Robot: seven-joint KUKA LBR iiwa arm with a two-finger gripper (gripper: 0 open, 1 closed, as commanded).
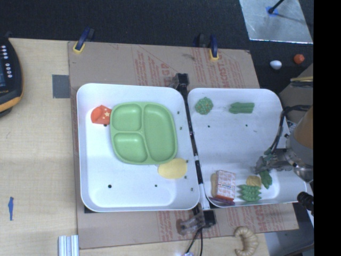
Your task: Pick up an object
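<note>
My gripper (265, 167) hangs low over the right bin's (234, 137) front right corner, at the end of the arm (303, 137) that comes in from the right. A small dark green item (266, 180) lies right beneath it, touching or nearly touching. Beside that are a yellow piece (253, 181) and a green pea-pod-like toy (249, 192). A red and white packet (224, 185) lies at the bin's front left. At the back of this bin sit a round green broccoli-like toy (203, 105) and a long green toy (241, 108).
The left bin (96, 191) holds a green divided plate (144, 132), a red toy (100, 114) at its left and a yellow toy (172, 168) at its front right. A black divider (191, 137) runs between the bins. Cables (279, 132) hang near the arm.
</note>
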